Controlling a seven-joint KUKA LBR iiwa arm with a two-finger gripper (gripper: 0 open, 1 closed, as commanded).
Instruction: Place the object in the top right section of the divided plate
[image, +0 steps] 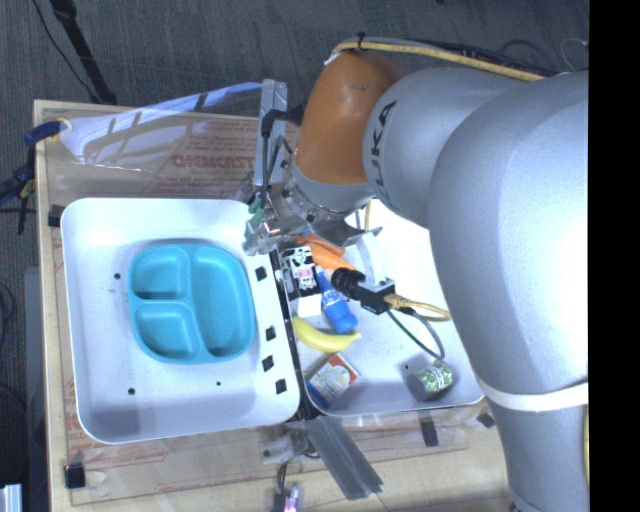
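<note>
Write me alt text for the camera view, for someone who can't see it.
A grey robot arm with an orange band reaches from the right over two white bins, its gripper low above the right bin. That bin holds a banana, a blue bottle, a small carton and a green object. A blue divided plate sits in the left bin.

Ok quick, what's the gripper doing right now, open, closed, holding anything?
Gripper: cannot be told; it is low over the right bin beside the banana, with nothing visibly held.
</note>
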